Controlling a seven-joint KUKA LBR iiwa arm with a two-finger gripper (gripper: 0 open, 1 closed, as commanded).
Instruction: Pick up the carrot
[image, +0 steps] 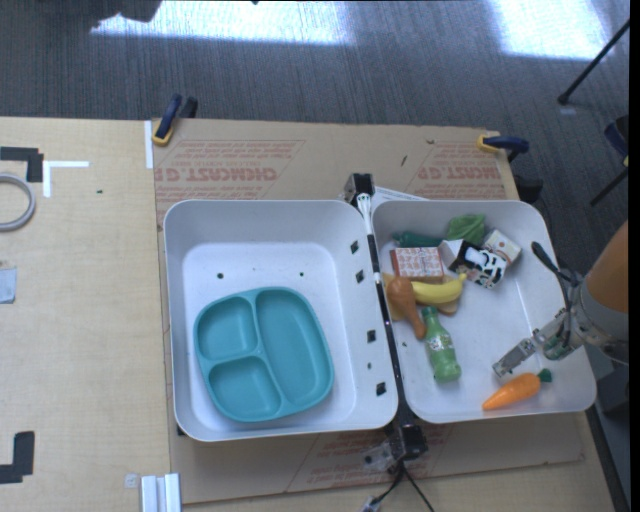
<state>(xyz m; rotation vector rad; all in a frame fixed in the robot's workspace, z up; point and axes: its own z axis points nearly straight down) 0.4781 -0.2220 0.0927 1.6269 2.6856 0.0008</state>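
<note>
The carrot (514, 390), orange with a small green top, lies near the front right corner of the right bin (560, 400), its green end pointing right. My gripper (528, 350) hangs just above and slightly behind it, low over the bin floor, reaching in from the right. It is close to the carrot, and nothing shows in its hold.
The right bin also holds a green bottle (440, 350), a banana (440, 292), an orange-brown item (403, 300), a red-and-white box (415, 262), a leafy green (465, 228) and a cow-patterned toy (485, 266). A teal divided plate (262, 352) lies in the left bin (200, 230).
</note>
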